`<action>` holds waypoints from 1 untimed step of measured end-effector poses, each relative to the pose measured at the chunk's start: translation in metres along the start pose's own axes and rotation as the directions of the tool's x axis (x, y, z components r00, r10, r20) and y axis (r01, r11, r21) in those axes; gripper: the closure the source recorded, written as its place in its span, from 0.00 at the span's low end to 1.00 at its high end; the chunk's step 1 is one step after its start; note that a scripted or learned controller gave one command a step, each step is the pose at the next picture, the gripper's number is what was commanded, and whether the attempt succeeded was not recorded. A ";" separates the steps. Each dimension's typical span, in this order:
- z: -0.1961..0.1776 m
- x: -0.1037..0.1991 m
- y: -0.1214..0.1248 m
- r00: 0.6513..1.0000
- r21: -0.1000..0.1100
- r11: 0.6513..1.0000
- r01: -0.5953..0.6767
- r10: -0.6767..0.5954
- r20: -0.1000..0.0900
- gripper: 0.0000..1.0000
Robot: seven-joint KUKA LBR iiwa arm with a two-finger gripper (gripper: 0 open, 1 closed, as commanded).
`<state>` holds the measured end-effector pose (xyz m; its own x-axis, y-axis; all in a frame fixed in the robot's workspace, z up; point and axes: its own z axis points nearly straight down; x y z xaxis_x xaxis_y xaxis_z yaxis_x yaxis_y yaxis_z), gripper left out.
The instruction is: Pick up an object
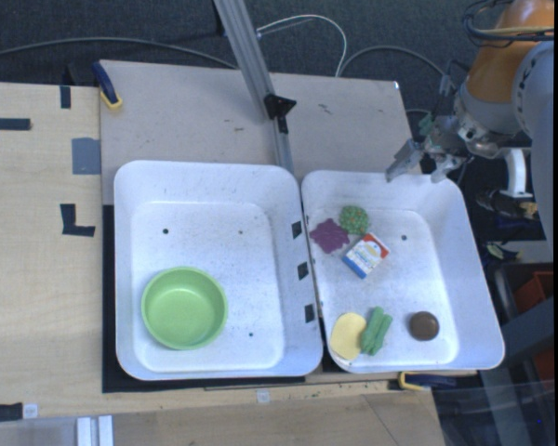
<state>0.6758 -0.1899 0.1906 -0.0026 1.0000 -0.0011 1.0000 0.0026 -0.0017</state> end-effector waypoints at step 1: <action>0.000 0.000 0.000 1.000 0.000 1.000 0.000 0.000 0.000 0.00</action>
<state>0.6758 -0.1900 0.1906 -0.0023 1.0000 -0.0015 1.0000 0.0023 -0.0019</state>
